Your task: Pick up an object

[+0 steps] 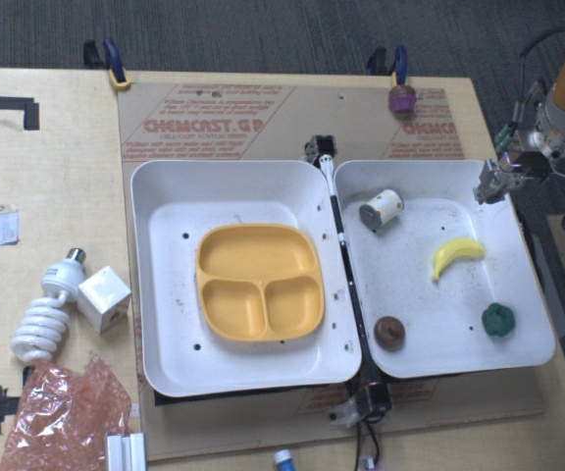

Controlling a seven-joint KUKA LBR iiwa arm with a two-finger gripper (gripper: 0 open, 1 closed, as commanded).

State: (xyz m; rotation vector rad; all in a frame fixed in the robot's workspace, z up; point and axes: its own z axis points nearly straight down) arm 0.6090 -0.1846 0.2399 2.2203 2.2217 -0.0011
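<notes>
My pincer [490, 186] hung over the upper right rim of the right bin [430, 359], and I could not tell how it stood. Inside that bin, the banana [456, 254] lay near the middle, a white cup [382, 209] up-left of it, a brown ball [390, 333] and green ball [498, 320] below

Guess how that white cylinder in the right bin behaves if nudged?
The white cylinder lies on its side, so it will probably roll on the right bin's smooth floor. It looks rigid and likely light. Its curved surface may slip from the gripper.
</notes>
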